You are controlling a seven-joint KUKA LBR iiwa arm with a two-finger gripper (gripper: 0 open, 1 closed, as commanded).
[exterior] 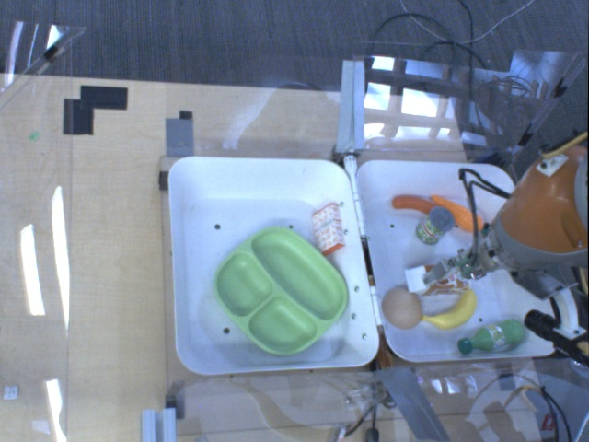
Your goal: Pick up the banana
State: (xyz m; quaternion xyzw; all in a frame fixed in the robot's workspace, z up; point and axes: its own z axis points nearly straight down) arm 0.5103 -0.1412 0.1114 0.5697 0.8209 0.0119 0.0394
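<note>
Fingers (457,270) low in right bin (386,191), open or closed impossible to tell; banana (453,312) just nearer, curved beside tan ball (402,308); probably light, soft-skinned, slightly slippery; best taken across the middle, gently.

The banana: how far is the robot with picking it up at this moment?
Done so far: the gripper is low in the right bin, close above the banana. In hand: nothing that can be seen; the banana lies on the bin floor beside the egg-shaped ball and near the green bottle. Left: closing on the banana and lifting it. I cannot tell the fingers' state.
</note>
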